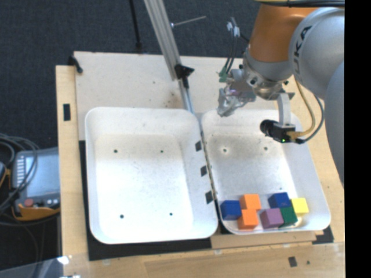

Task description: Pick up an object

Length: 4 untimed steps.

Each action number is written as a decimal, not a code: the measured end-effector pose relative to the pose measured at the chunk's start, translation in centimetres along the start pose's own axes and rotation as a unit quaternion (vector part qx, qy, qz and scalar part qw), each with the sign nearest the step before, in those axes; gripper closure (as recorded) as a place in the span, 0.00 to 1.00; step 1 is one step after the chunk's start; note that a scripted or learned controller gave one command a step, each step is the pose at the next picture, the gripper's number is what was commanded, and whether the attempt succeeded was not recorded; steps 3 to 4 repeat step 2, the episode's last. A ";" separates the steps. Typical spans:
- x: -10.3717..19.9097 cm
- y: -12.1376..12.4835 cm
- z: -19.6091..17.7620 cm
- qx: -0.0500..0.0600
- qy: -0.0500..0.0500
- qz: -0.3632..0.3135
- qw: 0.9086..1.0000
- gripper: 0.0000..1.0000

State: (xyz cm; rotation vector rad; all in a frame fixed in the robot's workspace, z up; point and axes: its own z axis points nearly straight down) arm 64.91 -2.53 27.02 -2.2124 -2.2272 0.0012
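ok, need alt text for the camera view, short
A grey and orange robot arm holds its claw above the far edge of the right white bin, away from the coloured blocks clustered at that bin's near end. The left white bin sits alongside.

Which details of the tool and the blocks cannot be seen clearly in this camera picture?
- Tool, camera view: small and blurred at the far rim of the right bin; whether it holds anything cannot be told.
- Purple block and green block, camera view: packed against their neighbours, so their touching sides are hidden.
- Arm, camera view: cut off by the top edge.
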 end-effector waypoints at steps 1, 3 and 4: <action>4.6 -0.2 1.6 0.000 -0.001 0.000 1.000 1.00; 10.5 -1.0 1.5 0.002 0.000 -0.001 1.000 1.00; 10.5 -1.0 1.5 0.002 0.000 -0.001 1.000 1.00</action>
